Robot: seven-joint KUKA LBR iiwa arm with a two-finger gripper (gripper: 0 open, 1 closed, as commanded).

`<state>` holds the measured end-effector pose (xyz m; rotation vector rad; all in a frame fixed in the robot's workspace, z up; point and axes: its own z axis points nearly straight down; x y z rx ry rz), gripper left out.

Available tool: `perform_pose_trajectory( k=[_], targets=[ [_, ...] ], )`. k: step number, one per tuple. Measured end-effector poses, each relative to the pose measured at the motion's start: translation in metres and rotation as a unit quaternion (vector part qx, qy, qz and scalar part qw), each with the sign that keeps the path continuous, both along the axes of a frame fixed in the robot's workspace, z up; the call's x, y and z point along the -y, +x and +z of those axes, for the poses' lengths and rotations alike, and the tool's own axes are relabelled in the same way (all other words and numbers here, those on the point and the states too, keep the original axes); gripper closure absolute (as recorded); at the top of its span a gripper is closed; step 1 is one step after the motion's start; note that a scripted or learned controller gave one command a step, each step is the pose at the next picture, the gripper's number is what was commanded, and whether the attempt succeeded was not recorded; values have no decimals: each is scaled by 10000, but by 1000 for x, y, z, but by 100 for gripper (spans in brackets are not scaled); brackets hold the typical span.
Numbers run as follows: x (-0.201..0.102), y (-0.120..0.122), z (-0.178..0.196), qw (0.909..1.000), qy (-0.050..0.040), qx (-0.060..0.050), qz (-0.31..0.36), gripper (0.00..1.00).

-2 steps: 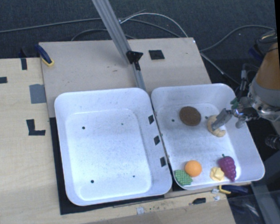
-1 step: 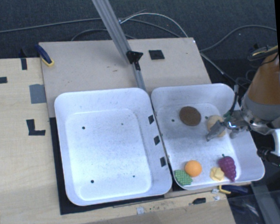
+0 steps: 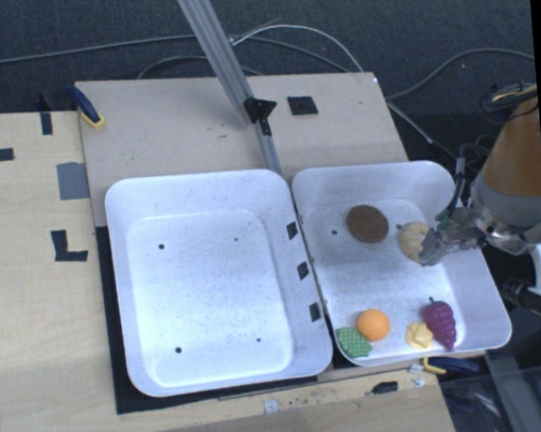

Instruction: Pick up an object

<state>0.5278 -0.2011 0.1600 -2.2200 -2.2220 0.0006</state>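
Right bin: holds all six loose items, so any pick has to happen here
- Brown disc, lying flat near the bin's middle, apart from the rest
- Pale beige lump, just right of the disc; the likeliest thing to be picked, since the arm is working at it
- Orange ball, green piece, yellow piece and purple grape bunch, strung along the near wall where the floor curves up

Left bin: white floor with a few dark dots

Arm: reaches in over the right wall, wrist angled down toward the lump

Tool: down at the lump's right side, touching or nearly so; too small and dark to tell how far apart its tips stand or whether anything is caught

Bench: tan board under both bins
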Motion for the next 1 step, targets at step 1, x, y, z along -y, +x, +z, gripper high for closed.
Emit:
perform_pose_trajectory(
  k=[1],
  targets=[
    [-9, 2, 57, 10000, -5, 21, 2, 100]
  ],
)
